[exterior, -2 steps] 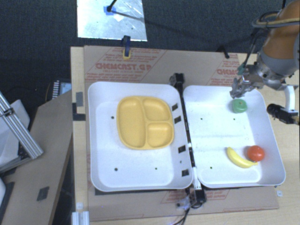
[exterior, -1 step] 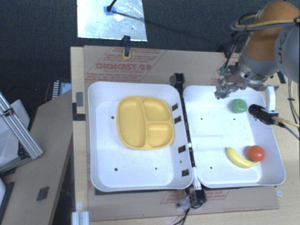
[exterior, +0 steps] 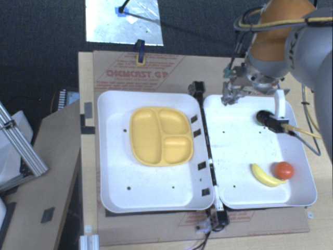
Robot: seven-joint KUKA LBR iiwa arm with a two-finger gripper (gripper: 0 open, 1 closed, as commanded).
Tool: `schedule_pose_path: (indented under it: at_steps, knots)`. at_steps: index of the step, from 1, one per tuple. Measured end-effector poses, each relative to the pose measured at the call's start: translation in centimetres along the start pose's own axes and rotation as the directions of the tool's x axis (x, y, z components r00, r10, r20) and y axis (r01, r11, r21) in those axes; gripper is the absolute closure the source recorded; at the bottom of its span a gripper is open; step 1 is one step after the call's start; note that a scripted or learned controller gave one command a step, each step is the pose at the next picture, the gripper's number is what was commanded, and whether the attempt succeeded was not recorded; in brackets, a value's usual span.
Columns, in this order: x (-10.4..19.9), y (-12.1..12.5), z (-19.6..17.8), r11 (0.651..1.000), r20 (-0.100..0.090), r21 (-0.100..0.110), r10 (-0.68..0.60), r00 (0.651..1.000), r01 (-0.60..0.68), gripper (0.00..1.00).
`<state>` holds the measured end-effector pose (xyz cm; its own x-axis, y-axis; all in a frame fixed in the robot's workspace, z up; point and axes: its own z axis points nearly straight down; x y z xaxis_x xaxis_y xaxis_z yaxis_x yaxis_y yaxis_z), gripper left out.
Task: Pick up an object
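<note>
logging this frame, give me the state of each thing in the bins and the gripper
gripper: above the right bin's far left corner, nothing visibly held
yellow divided plate: lying flat in the left bin
banana: lying in the right bin, touching the tomato
tomato: resting beside the banana

arm (exterior: pixel 307 40) cut off at the right edge, fingers (exterior: pixel 229 99) too small to judge, banana (exterior: pixel 266 176) end behind tomato (exterior: pixel 283 170)

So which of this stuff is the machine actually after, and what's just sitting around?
For the job:
- banana, right bin
- tomato, touching the banana
- pincer, over that bin's far edge

Lying about:
- yellow tray in the left bin
- black clamp beyond the bins
- foil sheet
</note>
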<state>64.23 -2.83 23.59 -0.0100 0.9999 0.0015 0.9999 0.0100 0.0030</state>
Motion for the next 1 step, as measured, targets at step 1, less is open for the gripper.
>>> schedule_pose_path:
  at_steps: [1]
  knots:
    - [5.90,0.80,-0.46,1.000,0.000,0.000,0.000,1.000,0.000,1.00]
